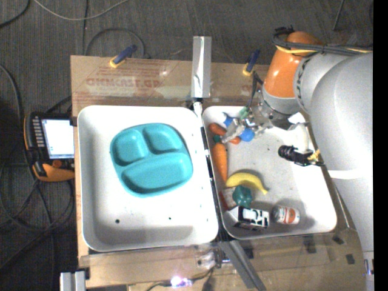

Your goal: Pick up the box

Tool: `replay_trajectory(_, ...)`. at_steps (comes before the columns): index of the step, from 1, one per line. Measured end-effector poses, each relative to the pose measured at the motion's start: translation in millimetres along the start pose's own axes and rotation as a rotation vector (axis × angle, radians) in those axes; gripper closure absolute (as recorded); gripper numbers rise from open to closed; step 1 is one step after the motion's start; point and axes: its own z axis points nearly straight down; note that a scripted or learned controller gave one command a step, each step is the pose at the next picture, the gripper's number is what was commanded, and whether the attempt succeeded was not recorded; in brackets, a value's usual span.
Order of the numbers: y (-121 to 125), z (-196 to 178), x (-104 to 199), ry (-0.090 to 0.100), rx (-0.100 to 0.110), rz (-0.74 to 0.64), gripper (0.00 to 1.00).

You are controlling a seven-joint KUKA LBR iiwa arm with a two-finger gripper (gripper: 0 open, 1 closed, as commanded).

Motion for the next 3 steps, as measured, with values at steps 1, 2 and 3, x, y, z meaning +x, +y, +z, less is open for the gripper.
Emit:
replay_trajectory(1, -3, -7, 0, 0.001, 0.015, -0.002, 1.0)
replay_trajectory(2, 13, -94, 71, -0.005, -0.015, -0.26, 1.0)
replay_trajectory(3, 15, -99, 81, -0.002, -0.013, -0.044, 1.0)
